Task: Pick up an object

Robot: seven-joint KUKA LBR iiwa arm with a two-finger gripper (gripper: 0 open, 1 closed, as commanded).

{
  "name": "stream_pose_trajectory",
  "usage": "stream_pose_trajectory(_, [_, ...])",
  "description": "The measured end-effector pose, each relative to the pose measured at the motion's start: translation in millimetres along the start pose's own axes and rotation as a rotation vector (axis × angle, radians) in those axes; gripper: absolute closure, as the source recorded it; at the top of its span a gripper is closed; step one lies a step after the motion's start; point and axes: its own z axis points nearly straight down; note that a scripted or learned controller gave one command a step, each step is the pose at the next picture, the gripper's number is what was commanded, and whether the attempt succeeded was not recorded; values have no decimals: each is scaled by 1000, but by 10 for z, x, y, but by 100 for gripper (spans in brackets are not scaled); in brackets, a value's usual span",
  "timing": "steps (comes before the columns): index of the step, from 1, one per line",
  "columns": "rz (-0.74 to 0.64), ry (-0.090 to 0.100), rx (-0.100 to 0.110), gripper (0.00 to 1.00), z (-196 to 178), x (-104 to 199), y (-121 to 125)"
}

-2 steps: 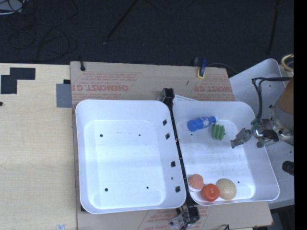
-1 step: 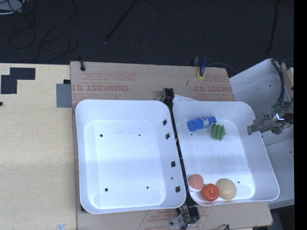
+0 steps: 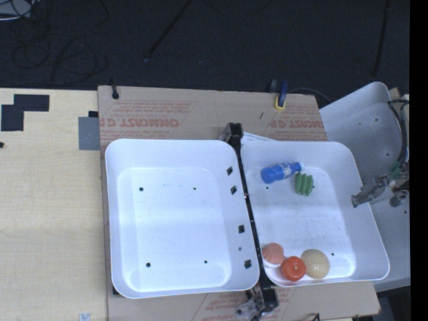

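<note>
Objects sit in the right-hand shallow white plastic bin (image 3: 334, 154), five of them, and none is off the floor of it. Up near the far wall lies a blue plastic bottle with a paler cap (image 3: 280, 172), on its side, cap end pointing right. Just beside that cap end is a small green ribbed piece (image 3: 304, 183), close to the bottle; whether the two touch cannot be made out. Well apart from that pair, down in the near left corner, three round things crowd together: a pale pink ball (image 3: 272, 253) against the dividing wall, a red-orange tomato-like ball (image 3: 293, 268) pressed up next to it, and a beige textured ball (image 3: 315, 263) on the red one's right.

Over at the right edge of the view, the gripper (image 3: 374, 192) hangs outside the bin's right rim, a small grey metal part with cables behind it, and nothing shows between its jaws. Open or closed? Cannot tell from this angle, the part is too small and blurred.

The left-hand white bin (image 3: 117, 212) lies alongside, sharing a black clip strip (image 3: 242, 192) down the middle. Both rest on a brown printed cardboard sheet (image 3: 174, 116) over the pale wooden tabletop (image 3: 47, 206). A blue and yellow clamp (image 3: 281, 93) grips the cardboard's far edge.
</note>
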Motion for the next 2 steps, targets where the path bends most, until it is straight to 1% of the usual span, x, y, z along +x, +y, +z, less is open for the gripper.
stream_pose_trajectory(1, [-6,-5,-11,0,-737,0,684])
stream_pose_trajectory(2, [1,-3,-5,0,-1080,-8,385])
